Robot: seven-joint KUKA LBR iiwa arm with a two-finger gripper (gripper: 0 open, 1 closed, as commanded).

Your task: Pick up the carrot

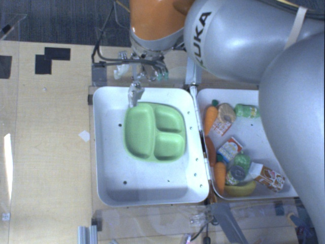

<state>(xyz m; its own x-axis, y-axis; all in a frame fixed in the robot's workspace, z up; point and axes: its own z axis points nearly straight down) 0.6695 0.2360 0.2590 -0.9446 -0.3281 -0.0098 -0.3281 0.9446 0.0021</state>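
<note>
Grey casing of the arm [254, 39] is filling the upper right, and much of the right bin [254, 96] is being covered by it, so the far side of that bin's contents is being hidden. Lettering reading "KUKA" is being shown on the casing. The gripper [134, 93] is being held above the top rim of the left bin [101, 151], beside the green divided tray [154, 131]; nothing is being seen between its fingers, and whether they are parted cannot be told. One carrot [210, 120] is lying upright along the right bin's left wall, touching a printed packet [223, 120]; a second carrot [219, 176] is lying lower, by a banana [241, 188]. Print on the packets is too small to be read. Pale wood bench [45, 136] with black marks is being seen at left, dark carpet beyond.
</note>
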